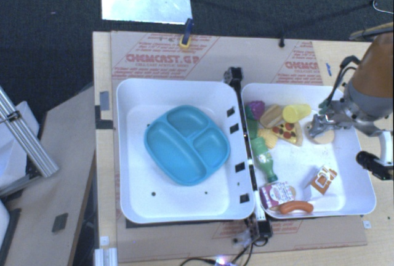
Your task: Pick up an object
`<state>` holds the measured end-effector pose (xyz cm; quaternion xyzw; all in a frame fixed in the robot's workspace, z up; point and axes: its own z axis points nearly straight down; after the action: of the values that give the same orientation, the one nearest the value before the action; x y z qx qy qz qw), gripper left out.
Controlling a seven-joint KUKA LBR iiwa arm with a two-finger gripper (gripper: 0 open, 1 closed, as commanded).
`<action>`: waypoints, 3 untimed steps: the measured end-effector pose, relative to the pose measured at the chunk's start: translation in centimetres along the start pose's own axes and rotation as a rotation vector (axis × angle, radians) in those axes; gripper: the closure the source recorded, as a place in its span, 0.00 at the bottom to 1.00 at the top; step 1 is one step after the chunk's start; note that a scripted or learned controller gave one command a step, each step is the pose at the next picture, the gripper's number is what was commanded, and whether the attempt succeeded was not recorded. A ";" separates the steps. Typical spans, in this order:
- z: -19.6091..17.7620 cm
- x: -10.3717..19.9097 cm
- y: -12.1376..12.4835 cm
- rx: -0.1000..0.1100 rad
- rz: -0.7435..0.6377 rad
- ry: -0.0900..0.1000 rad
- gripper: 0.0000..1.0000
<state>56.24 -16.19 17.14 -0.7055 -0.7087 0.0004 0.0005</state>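
The right bin (356, 154) holds several toy foods: a purple grape piece (255, 109), a yellow lemon-like piece (297, 112), a pizza slice (287, 132), a green bottle (265, 161), a pink packet (276, 193), a sausage (296, 207) and a small orange-and-white carton (322, 180). My gripper (318, 127) hangs low at the bin's upper right, beside the pizza slice and over a pale round piece (324, 136). Whether anything sits between its tips is hidden by the wrist.
The left bin (132, 98) carries a blue divided tray (186, 144). A black divider with clips (240, 135) runs between the bins. A yellow-and-blue clamp (186, 37) stands at the back of the board. An aluminium frame (24, 141) lies at the far left.
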 end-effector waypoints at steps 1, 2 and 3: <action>-5.0 0.0 0.2 -0.002 0.000 -0.001 1.00; -4.3 4.4 3.1 0.000 -0.006 0.001 1.00; -4.9 10.1 4.2 0.002 -0.007 0.002 1.00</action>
<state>60.43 -6.07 22.06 -0.7030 -0.7112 0.0002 0.0018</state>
